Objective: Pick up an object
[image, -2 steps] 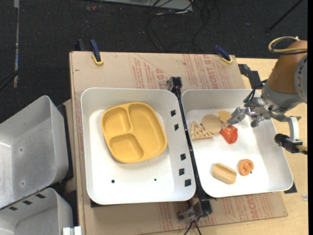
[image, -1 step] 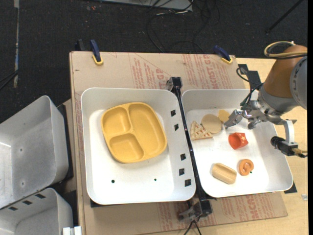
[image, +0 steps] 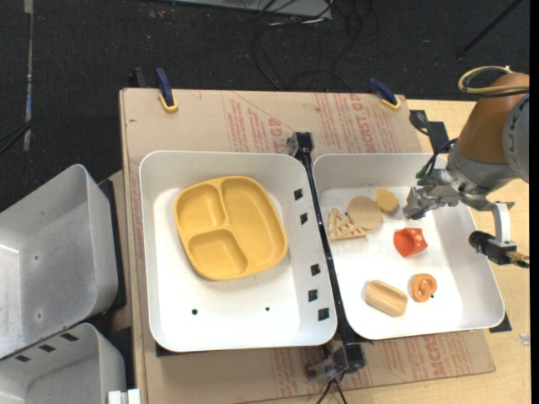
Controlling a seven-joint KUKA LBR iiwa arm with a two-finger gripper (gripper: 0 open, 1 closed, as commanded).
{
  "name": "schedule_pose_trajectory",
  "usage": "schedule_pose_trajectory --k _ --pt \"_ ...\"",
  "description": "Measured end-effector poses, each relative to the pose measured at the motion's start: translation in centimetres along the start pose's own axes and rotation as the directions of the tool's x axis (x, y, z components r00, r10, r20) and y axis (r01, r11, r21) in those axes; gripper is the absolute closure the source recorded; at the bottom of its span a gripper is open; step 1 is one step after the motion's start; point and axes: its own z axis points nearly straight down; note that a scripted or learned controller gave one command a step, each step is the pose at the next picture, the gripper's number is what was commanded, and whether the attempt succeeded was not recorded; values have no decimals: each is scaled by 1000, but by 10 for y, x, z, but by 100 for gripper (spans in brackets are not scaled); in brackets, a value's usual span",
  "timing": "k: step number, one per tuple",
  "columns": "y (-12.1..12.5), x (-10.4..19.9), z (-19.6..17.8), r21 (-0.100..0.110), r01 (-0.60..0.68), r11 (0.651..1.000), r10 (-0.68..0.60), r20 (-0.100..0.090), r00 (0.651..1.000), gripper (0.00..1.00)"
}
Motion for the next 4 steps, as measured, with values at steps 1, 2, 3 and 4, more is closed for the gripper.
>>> schedule_pose_trajectory --k 1,2,3,4 --pt "11 6 -56 -4 3 1000 -3 1 1000 100" --pt "8 4 -119 -5 2 1000 -2 2 1000 100" --pt "18 11 -174 -5 4 1000 -4 1 1000 100" --pt "15 63 -173 4 6 1000 -6 -2 1000 100"
